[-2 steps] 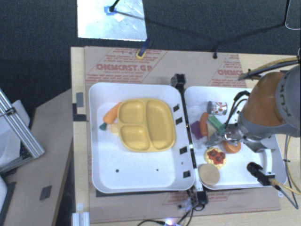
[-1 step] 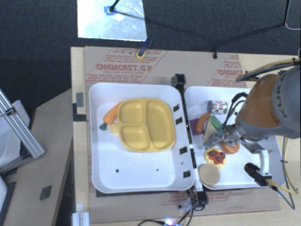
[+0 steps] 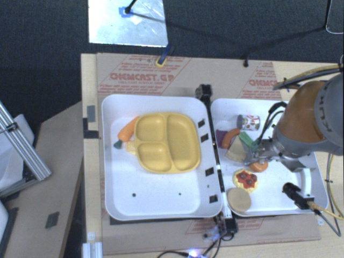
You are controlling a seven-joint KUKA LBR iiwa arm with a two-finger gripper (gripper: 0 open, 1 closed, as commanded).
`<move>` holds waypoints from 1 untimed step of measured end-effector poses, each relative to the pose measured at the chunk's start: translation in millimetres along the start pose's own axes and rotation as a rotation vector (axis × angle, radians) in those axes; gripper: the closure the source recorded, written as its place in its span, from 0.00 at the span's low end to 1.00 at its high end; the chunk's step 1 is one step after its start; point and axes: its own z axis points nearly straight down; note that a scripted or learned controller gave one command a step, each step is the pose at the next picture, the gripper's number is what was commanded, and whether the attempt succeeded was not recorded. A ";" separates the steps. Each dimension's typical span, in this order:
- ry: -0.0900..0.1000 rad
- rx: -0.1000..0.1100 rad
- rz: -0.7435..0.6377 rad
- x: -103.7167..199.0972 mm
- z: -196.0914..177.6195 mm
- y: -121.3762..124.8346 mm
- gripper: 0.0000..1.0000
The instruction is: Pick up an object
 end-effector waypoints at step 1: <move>0.010 0.013 -0.005 -7.2 -62.1 5.0 1.00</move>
